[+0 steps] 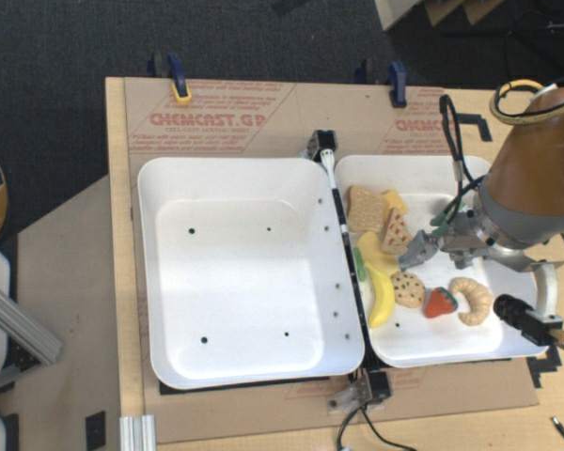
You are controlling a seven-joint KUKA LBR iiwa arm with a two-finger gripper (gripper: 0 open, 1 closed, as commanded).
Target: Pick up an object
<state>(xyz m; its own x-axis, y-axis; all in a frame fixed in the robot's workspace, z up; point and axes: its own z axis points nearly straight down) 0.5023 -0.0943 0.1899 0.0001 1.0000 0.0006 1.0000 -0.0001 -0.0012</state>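
With the hand (423, 246) hovering low — how far open cannot be told, nothing seen held — a grasp could be spoiled by the cookie (407, 289), banana (379, 285) and strawberry (440, 303) crowded just beneath it.

Two white bins: the left bin (235, 271) carries small dark dots. In the right bin (423, 341) lie a yellow banana (380, 285), a tan bread slice (364, 208), a pale cookie (408, 289) with dark specks, a red strawberry (439, 303) and a beige croissant (473, 300). The bench board (216, 111) is light brown with faded red lettering. The arm (536, 172) looks orange-brown above grey.
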